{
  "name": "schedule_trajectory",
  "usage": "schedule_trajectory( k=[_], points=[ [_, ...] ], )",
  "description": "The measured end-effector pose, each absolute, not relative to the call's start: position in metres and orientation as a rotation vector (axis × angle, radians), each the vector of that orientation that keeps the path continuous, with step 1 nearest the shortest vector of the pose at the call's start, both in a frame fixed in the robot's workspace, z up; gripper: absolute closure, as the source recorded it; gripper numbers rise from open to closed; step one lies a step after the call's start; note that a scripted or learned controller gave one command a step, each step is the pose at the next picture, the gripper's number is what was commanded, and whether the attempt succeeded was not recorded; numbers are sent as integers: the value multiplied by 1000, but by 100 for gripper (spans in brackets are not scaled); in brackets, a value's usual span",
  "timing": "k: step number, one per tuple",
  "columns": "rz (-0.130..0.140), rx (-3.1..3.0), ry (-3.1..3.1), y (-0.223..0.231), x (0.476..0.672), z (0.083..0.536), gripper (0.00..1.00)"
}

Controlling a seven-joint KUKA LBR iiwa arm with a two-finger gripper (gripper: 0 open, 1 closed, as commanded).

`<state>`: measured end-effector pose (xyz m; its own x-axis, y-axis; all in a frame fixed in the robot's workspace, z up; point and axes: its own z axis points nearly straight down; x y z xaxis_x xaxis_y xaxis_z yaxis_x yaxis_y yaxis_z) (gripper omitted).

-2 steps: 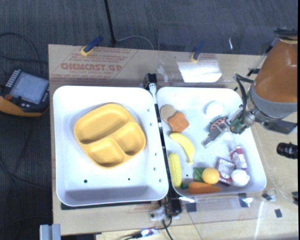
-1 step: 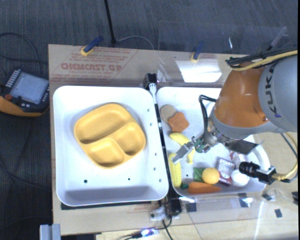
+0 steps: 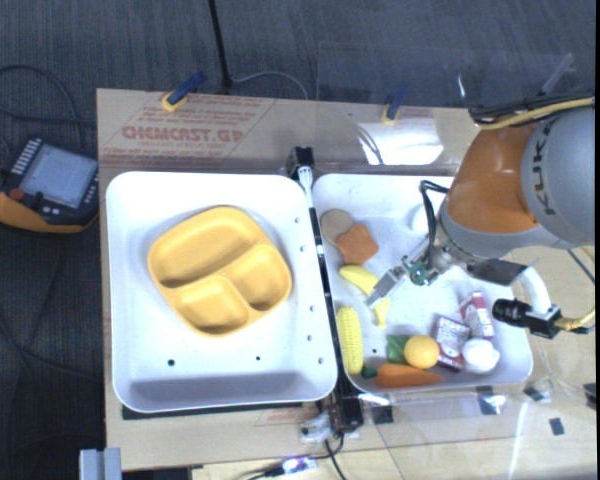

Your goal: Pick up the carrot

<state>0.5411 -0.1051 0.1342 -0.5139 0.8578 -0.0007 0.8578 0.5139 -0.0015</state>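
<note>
Two shallow white bins sit side by side on a bench. The left bin (image 3: 130, 368) holds a yellow divided tray (image 3: 218, 268). The right bin (image 3: 380, 190) holds toy food. The carrot (image 3: 408, 375) lies flat along that bin's near edge, touching a lemon (image 3: 421, 350), with corn (image 3: 349, 336) just beside. The gripper (image 3: 385, 286) hovers over a banana (image 3: 358, 279), away from the carrot; whether its fingers are apart cannot be told. The approach step seems underway; next the arm must shift toward the near edge and descend.

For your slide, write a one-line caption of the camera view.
Gripper hovers by the banana in the right bin; the carrot lies untouched.
</note>
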Motion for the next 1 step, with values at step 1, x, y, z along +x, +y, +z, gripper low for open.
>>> schedule_trajectory(
  k=[1],
  points=[
    [1,-1886,-2513,-105,588,114,0]
  ],
)
